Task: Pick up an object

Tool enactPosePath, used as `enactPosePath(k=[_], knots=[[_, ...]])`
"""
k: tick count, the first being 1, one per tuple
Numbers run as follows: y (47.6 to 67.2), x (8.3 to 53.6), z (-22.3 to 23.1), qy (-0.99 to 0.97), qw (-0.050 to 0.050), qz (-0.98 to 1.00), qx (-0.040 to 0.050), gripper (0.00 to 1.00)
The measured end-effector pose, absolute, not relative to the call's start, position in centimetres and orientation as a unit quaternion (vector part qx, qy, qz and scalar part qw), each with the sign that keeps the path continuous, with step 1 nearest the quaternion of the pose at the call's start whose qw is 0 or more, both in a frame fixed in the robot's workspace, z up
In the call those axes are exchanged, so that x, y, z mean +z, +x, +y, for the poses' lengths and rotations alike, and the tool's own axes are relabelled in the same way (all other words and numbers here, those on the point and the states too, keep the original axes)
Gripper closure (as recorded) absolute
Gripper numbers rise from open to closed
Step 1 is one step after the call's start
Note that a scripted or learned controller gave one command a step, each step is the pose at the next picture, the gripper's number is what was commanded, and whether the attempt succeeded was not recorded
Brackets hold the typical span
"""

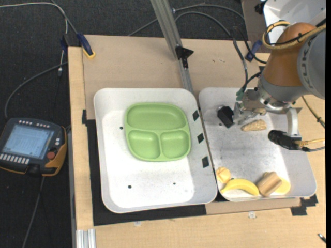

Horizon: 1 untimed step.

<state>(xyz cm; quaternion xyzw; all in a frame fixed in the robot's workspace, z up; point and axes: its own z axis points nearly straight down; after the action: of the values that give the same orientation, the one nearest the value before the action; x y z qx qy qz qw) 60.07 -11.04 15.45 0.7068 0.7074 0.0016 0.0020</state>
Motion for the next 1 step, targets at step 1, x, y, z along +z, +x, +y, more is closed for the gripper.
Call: enactPosePath(k=[1], knots=[[60.26,20.92,-11.03,0.707,0.003,0.708,0.0023,1.00]])
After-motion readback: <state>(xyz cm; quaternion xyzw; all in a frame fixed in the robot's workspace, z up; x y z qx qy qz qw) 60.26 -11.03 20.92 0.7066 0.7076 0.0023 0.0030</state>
